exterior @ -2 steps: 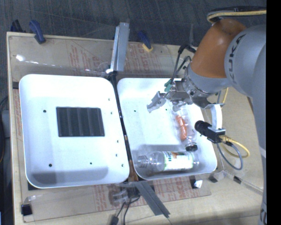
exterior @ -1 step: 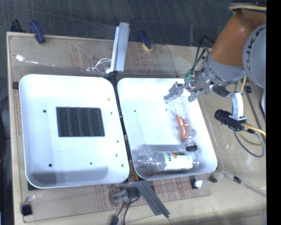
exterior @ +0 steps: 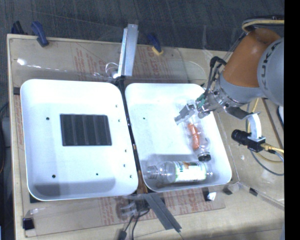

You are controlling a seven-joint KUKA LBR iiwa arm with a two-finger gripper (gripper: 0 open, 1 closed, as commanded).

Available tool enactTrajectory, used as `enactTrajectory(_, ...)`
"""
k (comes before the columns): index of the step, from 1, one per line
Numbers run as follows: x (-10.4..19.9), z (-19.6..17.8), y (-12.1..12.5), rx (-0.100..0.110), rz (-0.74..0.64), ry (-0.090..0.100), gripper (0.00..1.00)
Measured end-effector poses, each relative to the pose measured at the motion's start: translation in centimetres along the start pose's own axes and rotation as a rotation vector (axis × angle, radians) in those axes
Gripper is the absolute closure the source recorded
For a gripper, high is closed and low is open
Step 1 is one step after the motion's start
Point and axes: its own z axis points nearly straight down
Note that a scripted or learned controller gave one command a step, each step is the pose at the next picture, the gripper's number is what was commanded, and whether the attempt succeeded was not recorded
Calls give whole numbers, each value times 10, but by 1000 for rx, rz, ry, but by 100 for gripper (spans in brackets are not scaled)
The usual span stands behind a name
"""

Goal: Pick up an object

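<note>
In the right bin (exterior: 140, 134) you see a small clear bottle with orange contents (exterior: 195, 136) lying near the right wall, its dark cap toward the front. Just in front of it, a larger clear plastic bottle (exterior: 179, 171) with a white and green label lies on its side along the bin's front wall. Your tool (exterior: 190, 111) hangs just above the small bottle's far end; you cannot tell whether it is apart or together, and nothing is visibly gripped. The left bin (exterior: 35, 134) holds a dark ribbed rectangle (exterior: 85, 130). Both bins sit on the desk (exterior: 65, 51).
</note>
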Motion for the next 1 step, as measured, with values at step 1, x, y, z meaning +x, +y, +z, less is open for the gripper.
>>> enactTrajectory(1, 0, 13, 6, 0, -164, 1, 0)
